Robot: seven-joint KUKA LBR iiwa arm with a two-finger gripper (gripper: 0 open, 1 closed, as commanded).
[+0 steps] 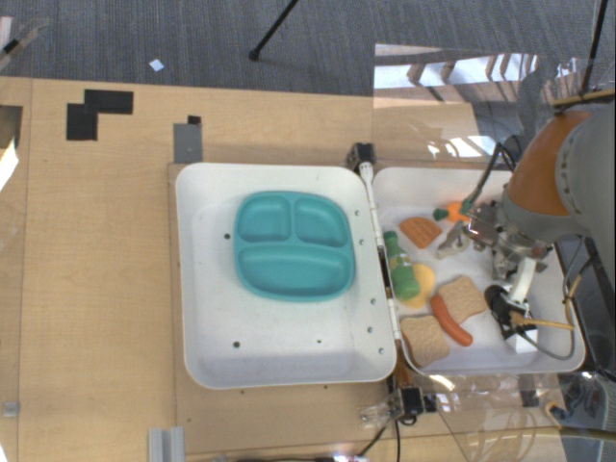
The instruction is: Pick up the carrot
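Camera view: the grey arm's two-finger gripper [460,241] is hovering low in the right white bin [553,359], its metal fingers [449,246] looking spread with nothing between them. The small orange carrot with a green top [450,213] is lying just beyond them, beside a ridged orange wedge [420,231]. Judged from here, it is needing a short shift toward the carrot, straddling its body before closing.

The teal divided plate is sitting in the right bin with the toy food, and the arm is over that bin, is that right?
Not quite. In the camera view the teal divided plate sits by itself in the left bin. The toy food, including the carrot, lies in the right bin, and the arm is over that bin, as you said.
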